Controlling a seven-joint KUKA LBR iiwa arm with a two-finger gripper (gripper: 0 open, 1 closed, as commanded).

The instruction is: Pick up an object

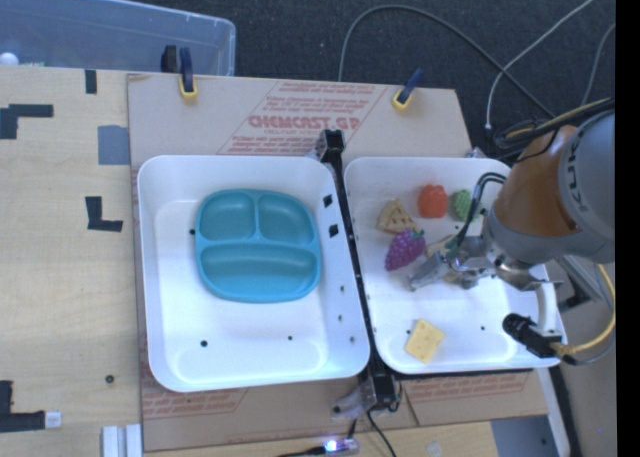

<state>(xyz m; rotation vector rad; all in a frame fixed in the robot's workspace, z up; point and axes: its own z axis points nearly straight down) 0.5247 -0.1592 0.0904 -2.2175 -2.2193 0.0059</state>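
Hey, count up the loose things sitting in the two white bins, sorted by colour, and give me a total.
Blue: 1, the blue plastic divided plate
Purple: 1, the purple toy grape bunch
Orange-red: 1, the orange-red round toy
Green: 1, the green round toy
Yellow or tan: 2, the tan toy wedge and the yellow toy cheese block
Total: 6

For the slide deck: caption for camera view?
Pincer low in right bin beside grapes; blue tray in left bin.
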